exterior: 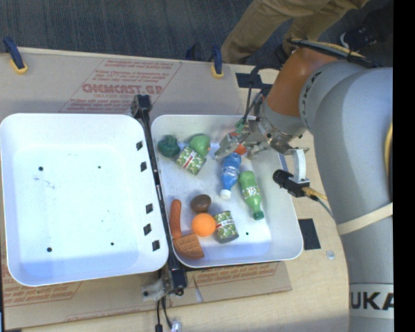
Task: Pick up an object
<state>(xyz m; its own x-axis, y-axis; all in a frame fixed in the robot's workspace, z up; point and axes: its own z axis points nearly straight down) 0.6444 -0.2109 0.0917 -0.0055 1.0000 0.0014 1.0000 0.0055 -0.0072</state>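
Right white bin [285, 235]: holds all the objects. Left white bin [69, 185] beside it, separated by a black divider strip [151, 185].

Gripper [236, 144] sits low over the upper middle of the right bin, at the cap end of nothing clearly; small metal and orange parts cluster there and blur together. Whether the jaws are apart or together cannot be told; nothing is visibly between them.

Nearest object: blue plastic bottle with a white cap [229, 173], just below the gripper. Long axis runs near vertical in the view, slightly tilted, cap pointing toward the bin's near edge. Its upper end is partly covered by the gripper.

Green plastic bottle with a white label [250, 194] lies just right of it, roughly parallel, cap end toward the lower right.

Upper left: dark teal lumpy object [169, 146], green rounded object [200, 144], and a small green-and-white labelled can [191, 160], close together.

Lower left: brown oval object [200, 203], orange ball [204, 225] touching a second labelled can [226, 227], orange carrot-like stick [176, 218] along the divider, brown bread-like piece [188, 246] at the near corner.

Open floor: the right bin's lower right corner and the strip along its right wall. The arm's grey body [349, 144] covers the bench to the right.
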